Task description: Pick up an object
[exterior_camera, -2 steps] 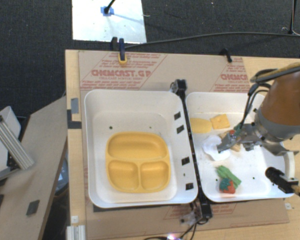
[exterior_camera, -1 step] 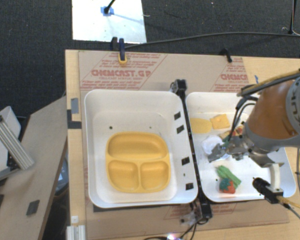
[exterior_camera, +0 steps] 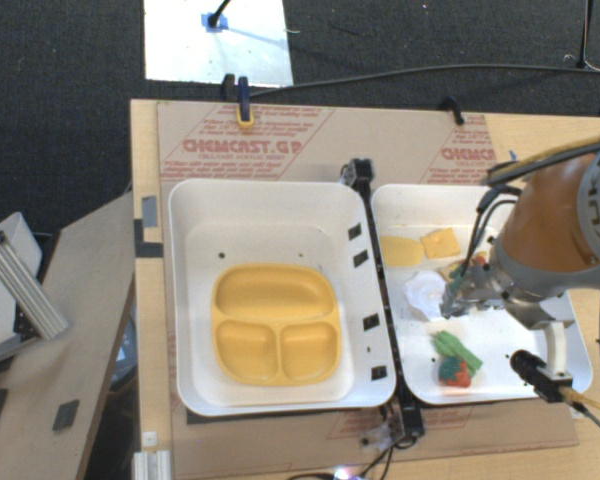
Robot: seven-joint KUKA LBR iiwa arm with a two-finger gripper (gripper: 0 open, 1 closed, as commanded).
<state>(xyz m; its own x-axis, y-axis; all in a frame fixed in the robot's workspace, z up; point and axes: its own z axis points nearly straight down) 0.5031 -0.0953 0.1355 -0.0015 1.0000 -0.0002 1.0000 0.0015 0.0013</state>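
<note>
Jaws [exterior_camera: 458,298] sit low in the right bin [exterior_camera: 580,353], over a crumpled white object [exterior_camera: 425,292]; whether they grip cannot be told. Nothing looks lifted yet, so the pick remains undone, I judge.

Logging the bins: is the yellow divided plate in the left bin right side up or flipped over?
Right side up: the yellow divided plate lies flat in the left bin, its three compartments facing upward.
</note>
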